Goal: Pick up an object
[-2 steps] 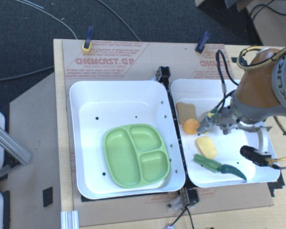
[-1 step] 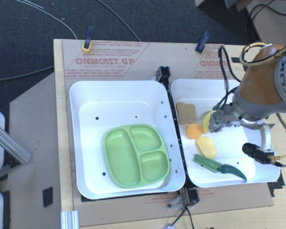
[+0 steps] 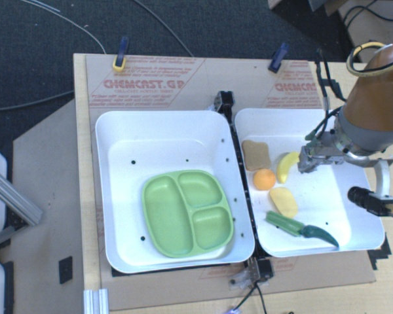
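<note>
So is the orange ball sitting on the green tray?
No, the orange ball lies in the right bin, while the green tray sits in the left bin.

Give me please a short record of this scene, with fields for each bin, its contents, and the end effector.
left bin: green divided plate
right bin: tan flat piece, orange ball, yellow banana-like item, pale yellow lump, green tool
end effector: over the right bin, beside the banana-like item
fingers: too unclear to judge
object held: none seen
</note>
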Motion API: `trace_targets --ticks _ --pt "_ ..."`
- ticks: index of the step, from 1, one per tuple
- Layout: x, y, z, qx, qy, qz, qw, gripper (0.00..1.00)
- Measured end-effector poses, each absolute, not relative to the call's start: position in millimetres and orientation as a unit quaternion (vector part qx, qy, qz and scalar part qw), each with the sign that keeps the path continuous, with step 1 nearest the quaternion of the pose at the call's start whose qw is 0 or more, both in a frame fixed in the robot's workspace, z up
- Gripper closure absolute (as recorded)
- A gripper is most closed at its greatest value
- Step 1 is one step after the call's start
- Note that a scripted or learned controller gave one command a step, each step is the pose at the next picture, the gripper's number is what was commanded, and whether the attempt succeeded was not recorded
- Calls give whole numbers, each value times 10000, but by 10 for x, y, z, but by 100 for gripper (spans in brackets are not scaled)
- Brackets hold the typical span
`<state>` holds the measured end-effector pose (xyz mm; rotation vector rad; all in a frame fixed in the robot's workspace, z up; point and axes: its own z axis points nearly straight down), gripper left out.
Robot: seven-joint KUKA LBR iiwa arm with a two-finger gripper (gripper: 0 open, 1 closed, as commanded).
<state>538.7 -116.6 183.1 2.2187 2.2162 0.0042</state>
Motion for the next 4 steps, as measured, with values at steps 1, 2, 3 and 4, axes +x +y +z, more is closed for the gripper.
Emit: trace_targets --ticks 1,2,3,4 --pt "5316 -1122 2401 7066 7076 19 32 100" --pt "5329 -1123 2782 7066 7076 17 32 100" --pt "5201 -634 2622 7056 7086 -5 -24 100" --pt "5162 -46 2463 7051 7091 -7 -25 100"
